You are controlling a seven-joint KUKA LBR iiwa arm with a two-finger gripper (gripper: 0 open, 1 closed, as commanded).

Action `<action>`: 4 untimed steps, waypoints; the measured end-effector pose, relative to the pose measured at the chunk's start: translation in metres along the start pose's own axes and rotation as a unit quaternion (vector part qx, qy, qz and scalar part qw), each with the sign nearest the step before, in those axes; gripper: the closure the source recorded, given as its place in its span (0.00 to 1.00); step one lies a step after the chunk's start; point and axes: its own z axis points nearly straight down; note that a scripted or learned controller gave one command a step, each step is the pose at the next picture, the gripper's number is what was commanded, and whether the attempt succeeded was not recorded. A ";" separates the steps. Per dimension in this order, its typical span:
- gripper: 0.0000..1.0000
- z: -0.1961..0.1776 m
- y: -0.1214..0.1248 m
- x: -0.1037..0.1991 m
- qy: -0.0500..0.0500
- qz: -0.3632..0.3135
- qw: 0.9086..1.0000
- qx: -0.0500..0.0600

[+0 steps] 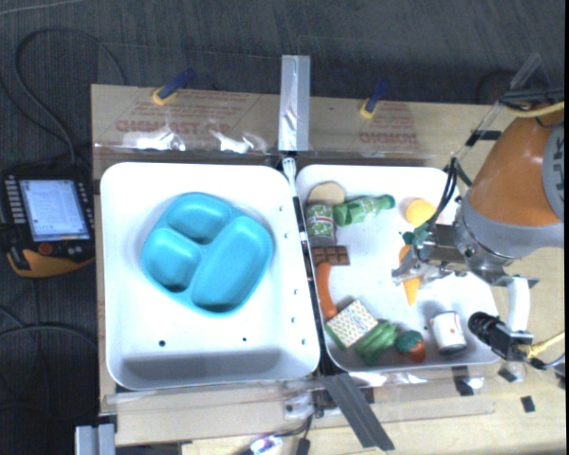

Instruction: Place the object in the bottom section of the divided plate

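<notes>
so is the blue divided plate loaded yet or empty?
Empty: the blue divided plate shows bare blue in all three sections, alone in the left bin.

A robotics lab is showing here: a grey and orange robot arm [512,192] is reaching over a bench [209,112] that is bearing two white bins [123,349] clamped side by side. A handheld control pendant [43,218] with a lit screen is lying on dark carpet [38,64] to the left, with black cables [47,45] trailing across the floor.
</notes>
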 end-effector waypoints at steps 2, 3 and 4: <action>1.00 0.012 0.023 0.166 -0.002 0.182 0.983 0.000; 1.00 -0.001 -0.019 0.234 -0.003 0.160 0.987 -0.001; 0.00 -0.002 -0.019 0.233 -0.003 0.160 0.987 -0.001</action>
